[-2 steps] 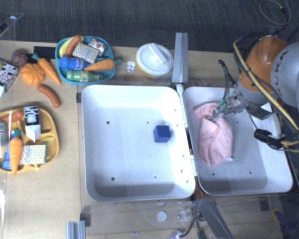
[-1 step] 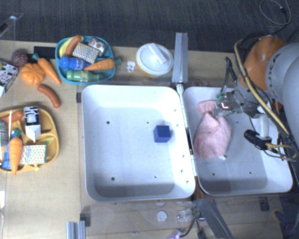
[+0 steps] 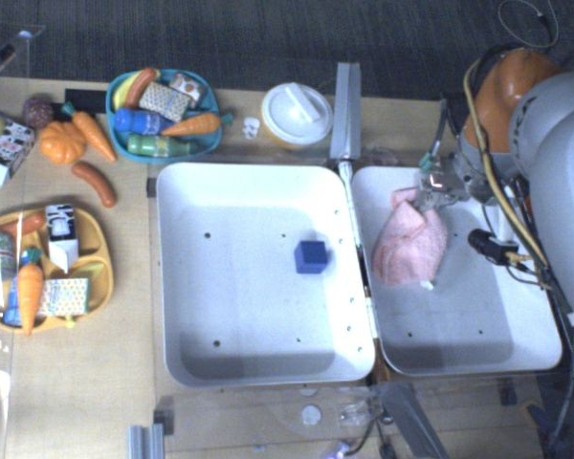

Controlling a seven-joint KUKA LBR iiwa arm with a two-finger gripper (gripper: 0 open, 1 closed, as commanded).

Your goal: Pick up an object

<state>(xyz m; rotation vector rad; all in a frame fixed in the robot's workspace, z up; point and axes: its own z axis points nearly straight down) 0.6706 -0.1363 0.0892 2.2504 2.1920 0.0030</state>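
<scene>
Tabletop front edge (image 3: 77, 390): bare wood ran along the near side; small metal fittings sat below the bins.
Left bin (image 3: 201, 352): it lay white and shallow; a blue cube (image 3: 312, 256) rested alone on its floor, right of centre, well apart from the walls.
Right bin (image 3: 478, 352): it stood just beside the left bin, their rims touching along the middle; a pink cloth (image 3: 409, 242) lay crumpled in its left half, its upper end raised toward the claw.
Yellow tray (image 3: 100, 256): it sat at the left edge, holding a carrot, small cartons and other toy food.
Loose toys: a small pumpkin (image 3: 59, 142) and a sausage (image 3: 96, 185) lay on the wood behind the tray.
Claw (image 3: 430, 187): it hung at the top of the pink cloth, touching it; whether its grip was open or closed I cannot tell.
Arm (image 3: 545, 132): grey with an orange band, it came in from the right.
Blue bowl (image 3: 165, 113): it sat at the back, heaped with toy vegetables.
White lidded container (image 3: 297, 113): it stood behind the left bin.
</scene>
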